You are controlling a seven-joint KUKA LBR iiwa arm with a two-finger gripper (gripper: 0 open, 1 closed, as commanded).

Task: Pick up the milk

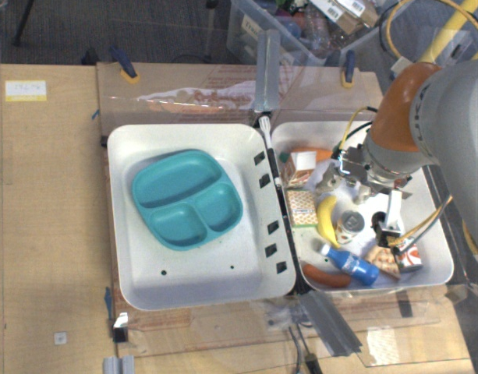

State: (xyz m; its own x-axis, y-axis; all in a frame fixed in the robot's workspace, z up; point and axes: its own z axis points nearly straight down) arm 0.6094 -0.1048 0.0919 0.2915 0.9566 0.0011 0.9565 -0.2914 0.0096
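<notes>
In the right bin (437, 209), a small white carton with an orange-red top (304, 160) stands at the back left; it looks like the milk. A second small red and white carton (410, 259) lies at the front right corner. My gripper (349, 182) hangs over the middle of this bin, below the orange band of the arm. It is to the right of the white carton and just above a yellow banana (327, 220) and a small round can (352, 224). Nothing shows as held.
The right bin is crowded: a waffle-patterned box (301, 207), a blue bottle (354, 266), a red sausage (324, 277) and a pizza slice (385, 262). A teal divided plate (186, 199) lies in the left bin (145, 287). A clear crate of clutter (316, 6) stands behind.
</notes>
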